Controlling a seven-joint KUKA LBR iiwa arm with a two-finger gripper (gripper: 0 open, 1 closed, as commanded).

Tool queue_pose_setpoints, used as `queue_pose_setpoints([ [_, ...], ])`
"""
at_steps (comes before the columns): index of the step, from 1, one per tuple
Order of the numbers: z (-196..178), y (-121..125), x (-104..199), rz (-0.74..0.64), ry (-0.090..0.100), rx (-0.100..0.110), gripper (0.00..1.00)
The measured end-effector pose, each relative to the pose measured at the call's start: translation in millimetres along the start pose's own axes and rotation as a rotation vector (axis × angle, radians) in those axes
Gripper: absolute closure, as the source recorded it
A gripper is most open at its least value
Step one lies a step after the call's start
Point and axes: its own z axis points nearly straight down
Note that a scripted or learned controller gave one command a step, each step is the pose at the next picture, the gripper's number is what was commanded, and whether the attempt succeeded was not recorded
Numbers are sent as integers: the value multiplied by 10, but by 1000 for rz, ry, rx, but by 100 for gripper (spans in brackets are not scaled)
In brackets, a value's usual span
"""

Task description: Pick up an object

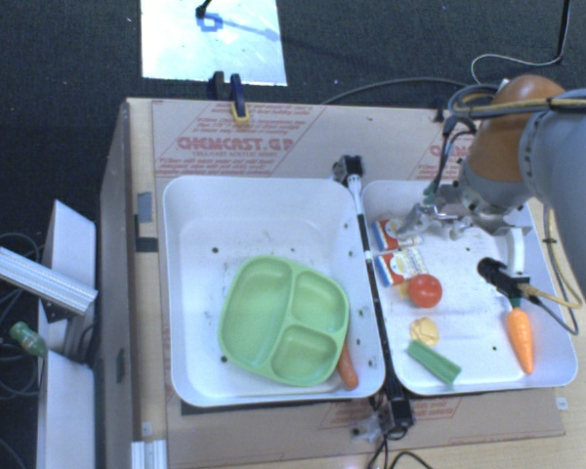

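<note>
Since your claw [425, 213] hangs over the right bin's [557, 364] far corner by the packets [398, 252], I can't tell if it's spread or pinching.

Red print reading "CHEMCAST GP" runs across the brown protective sheet [273, 130] that covers the counter, just behind the left bin [190, 262]; smaller red lines above and below that name are too fine to make out. A partial repeat of the same red lettering shows on the sheet behind the right bin [557, 360], cut off by the arm. The small red and white packet [396, 247] in the right bin carries print that cannot be read.
</note>
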Motion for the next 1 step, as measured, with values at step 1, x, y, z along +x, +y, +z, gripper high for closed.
queue_pose_setpoints([
  [1, 4, 305, 250, 0, -1, -3, 0],
])
